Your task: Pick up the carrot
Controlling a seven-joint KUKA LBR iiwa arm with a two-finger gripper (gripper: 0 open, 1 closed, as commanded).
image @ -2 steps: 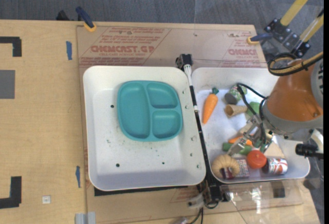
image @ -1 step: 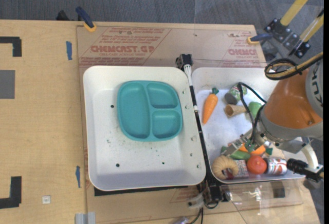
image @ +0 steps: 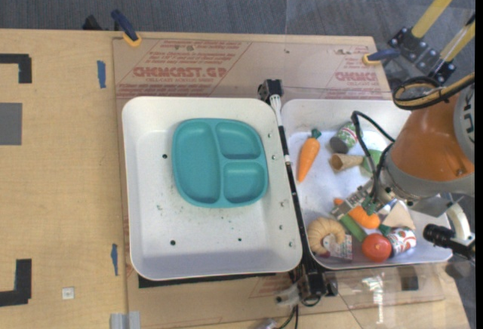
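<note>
carrot [image: 308,156] lies up-left of the end effector [image: 367,203], well apart.

surface [image: 53,169]: light wood bench top, black L-shaped marks at the left edge, grey square patch far left, small blue tape strips
cardboard sheet [image: 189,67]: flat on the surface, red CHEMCAST print, runs under both bins
left bin [image: 143,192]: shallow, white, on the cardboard, dark specks on its floor
right bin [image: 321,120]: shallow, white, touching the left bin along the shared edge
clamps [image: 127,27]: blue and yellow, at the cardboard's far edge, one near each corner
black bracket [image: 270,87]: at the far end of the seam between the bins
</note>
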